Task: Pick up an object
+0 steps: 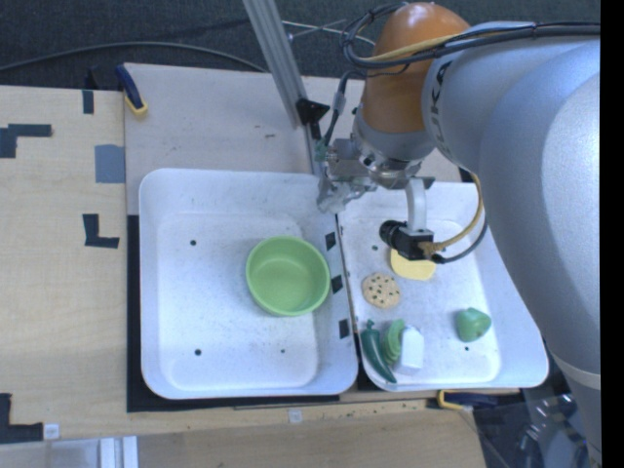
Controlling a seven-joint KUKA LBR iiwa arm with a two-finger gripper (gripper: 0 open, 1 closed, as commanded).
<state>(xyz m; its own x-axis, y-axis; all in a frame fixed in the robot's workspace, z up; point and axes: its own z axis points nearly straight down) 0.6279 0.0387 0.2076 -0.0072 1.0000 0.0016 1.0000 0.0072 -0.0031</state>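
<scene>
Jaws I cannot tell about from here; the gripper (336,191) hangs over the seam between the two bins. A green bowl (287,275) sits in the left bin (175,261). The right bin (507,354) holds a cookie (380,290), a yellow piece (414,265) and a green lump (472,324).

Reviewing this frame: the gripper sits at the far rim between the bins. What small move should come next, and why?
Probably shift the gripper toward the near side and into the right bin, over the yellow piece or cookie. It hangs over the divider by the far rim, with nothing visibly held; the pickable small items lie below it in the picture, the green bowl to its left.
</scene>
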